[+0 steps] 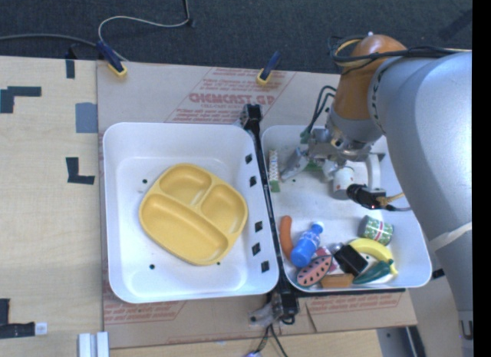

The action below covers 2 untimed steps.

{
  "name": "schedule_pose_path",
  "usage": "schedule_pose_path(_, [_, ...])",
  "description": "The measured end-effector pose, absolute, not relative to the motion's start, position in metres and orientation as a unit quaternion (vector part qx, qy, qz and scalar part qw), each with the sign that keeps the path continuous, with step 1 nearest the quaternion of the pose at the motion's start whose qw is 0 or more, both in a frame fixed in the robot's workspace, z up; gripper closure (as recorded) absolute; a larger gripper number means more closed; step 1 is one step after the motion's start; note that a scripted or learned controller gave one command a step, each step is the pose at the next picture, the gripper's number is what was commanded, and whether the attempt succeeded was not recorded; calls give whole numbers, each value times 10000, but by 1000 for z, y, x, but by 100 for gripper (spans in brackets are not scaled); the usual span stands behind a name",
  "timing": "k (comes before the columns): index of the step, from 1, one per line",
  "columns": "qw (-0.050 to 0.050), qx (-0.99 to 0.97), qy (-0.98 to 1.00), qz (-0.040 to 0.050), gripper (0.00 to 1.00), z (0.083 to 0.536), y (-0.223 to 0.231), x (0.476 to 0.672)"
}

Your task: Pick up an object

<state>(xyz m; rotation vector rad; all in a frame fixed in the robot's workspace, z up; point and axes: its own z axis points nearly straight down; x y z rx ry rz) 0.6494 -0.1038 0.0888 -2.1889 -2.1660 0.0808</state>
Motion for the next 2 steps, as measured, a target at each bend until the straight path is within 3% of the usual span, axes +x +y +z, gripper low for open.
schedule_pose_path(1, [312, -7100, -7031, 262, 100, 98, -103, 649])
schedule_pose_path(2, [-20, -7072, -7070, 3, 100, 195, -186, 669])
